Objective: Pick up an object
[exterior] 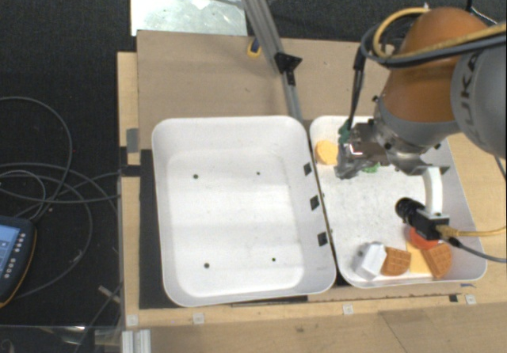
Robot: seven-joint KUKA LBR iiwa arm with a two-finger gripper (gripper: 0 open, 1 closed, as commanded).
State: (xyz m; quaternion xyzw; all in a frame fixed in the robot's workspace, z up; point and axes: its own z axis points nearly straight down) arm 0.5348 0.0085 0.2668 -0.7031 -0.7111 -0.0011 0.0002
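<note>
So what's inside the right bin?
A yellow piece beside the gripper, a green thing partly under it, a white block and two orange pieces at the near edge. The arm covers the far right corner.

- Left bin (230, 138): smooth white plastic with a faint sheen.
- Right bin (360, 213): the same white plastic, though its floor looks grainy and speckled.
- Tabletop (198, 74): matt brown board, like fibreboard or cardboard.
- Orange band (444, 39): a smooth, glossy shell that catches the light.
- Claw (346, 169): dull grey, metal-looking.
- Brown wedges (395, 261): a rough, matt surface, ridged like a waffle.
- Pole (257, 3): plain grey metal, satin finish.
- Floor (63, 43): dark, rough, carpet-like.
</note>
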